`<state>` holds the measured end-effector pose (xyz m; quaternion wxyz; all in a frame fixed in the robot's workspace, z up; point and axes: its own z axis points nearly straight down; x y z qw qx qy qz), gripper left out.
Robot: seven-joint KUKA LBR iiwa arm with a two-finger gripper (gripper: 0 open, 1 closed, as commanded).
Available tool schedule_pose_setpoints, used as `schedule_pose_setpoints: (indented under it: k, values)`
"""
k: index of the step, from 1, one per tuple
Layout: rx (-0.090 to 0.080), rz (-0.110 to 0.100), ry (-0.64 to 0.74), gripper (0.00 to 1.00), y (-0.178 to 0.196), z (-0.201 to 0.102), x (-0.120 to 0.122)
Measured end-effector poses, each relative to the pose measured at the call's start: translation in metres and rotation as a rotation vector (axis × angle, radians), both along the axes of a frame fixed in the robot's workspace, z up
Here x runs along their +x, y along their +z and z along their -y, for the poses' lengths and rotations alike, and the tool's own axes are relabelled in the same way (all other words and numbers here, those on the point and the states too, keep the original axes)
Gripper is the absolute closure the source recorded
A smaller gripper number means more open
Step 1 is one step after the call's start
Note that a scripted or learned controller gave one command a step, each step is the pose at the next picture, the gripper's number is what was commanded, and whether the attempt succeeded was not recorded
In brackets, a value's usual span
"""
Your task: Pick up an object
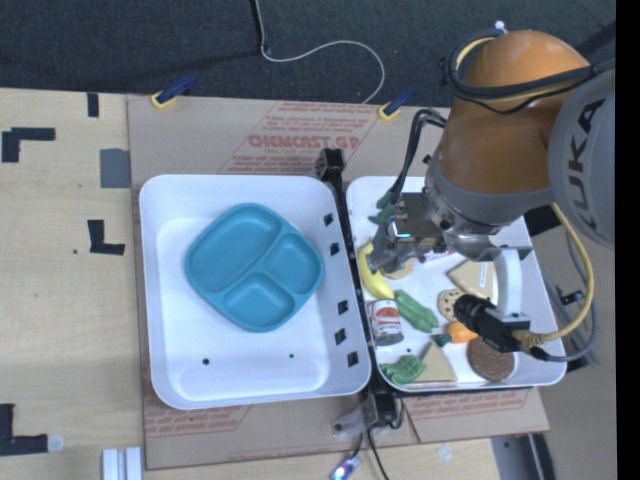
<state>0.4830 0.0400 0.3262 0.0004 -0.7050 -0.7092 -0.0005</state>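
Observation:
The right bin holds several small toy foods: a yellow banana, a green pod, a small can with a red label, a green leafy piece, an orange piece, a brown round disc and a tan wedge. My gripper hangs low over the left part of this bin, just above the banana. The arm's orange band and grey wrist cover the bin's back half. I cannot make out how the fingers stand.
The left bin holds a blue sectioned plate. A black divider clip line runs between the bins. Cardboard lies under both bins, and a white cable loops behind them.

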Motion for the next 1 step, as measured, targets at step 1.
schedule_pose_setpoints:
  k: [1]
  values:
    - [-0.001, 0.000, -0.002, 1.00, 0.0249, -0.0210, 0.0006]
